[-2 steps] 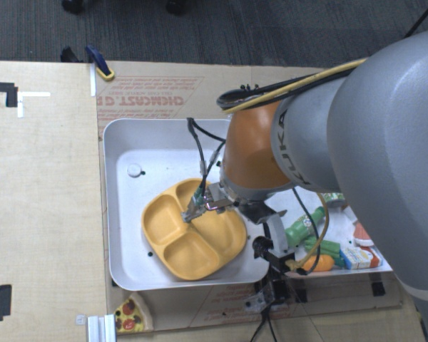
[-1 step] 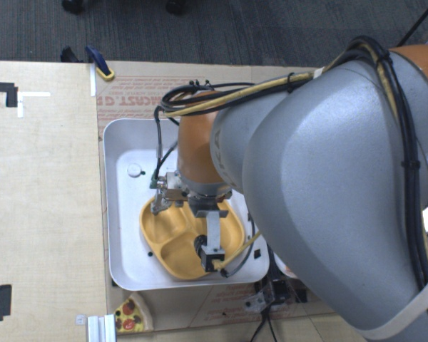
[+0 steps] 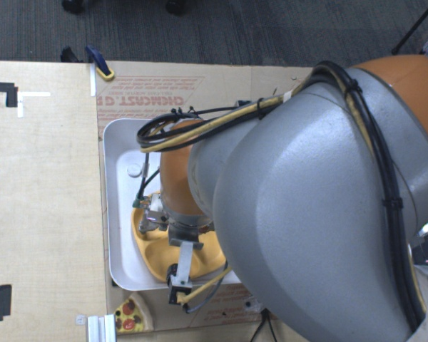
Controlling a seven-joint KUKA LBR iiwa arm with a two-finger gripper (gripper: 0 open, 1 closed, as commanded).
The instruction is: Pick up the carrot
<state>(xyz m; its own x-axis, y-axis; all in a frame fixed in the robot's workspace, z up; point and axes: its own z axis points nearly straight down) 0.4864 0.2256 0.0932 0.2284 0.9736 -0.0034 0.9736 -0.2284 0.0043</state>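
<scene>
- Arm point(image 3: 307, 191) reached in from the right and leaned over the white bin point(image 3: 118, 191). Its grey body covered most of the bin, so the camera saw only the bin's left strip.
- Wrist pointed straight down into the bin, with the orange band just above it. That pose fit a top-down pick on something lying on the bin floor.
- Gripper point(image 3: 151, 216) sat low in the bin, close to its left wall. Cannot tell whether it was apart, together, or clamped on anything, because the wrist hardware blocked the view.
- Carrot point(image 3: 138, 203): best candidate was a small green tuft with orange beneath it, right at the gripper's left edge. Judged touching or just beside the gripper, not confirmed as held.
- A yellow shape point(image 3: 157, 258) lay under and beside the gripper at the bin's near end. It was too hidden to identify, and it blended with the orange, so the carrot's outline was unclear.
- A small white round piece point(image 3: 134, 169) lay further up the bin, apart from the gripper.
- A pizza slice toy point(image 3: 128, 316) lay outside the bin on the bench, near the bin's lower corner, irrelevant to the pick.
- Bin rested on a cardboard sheet point(image 3: 150, 91), probably just as a liner under it.
</scene>
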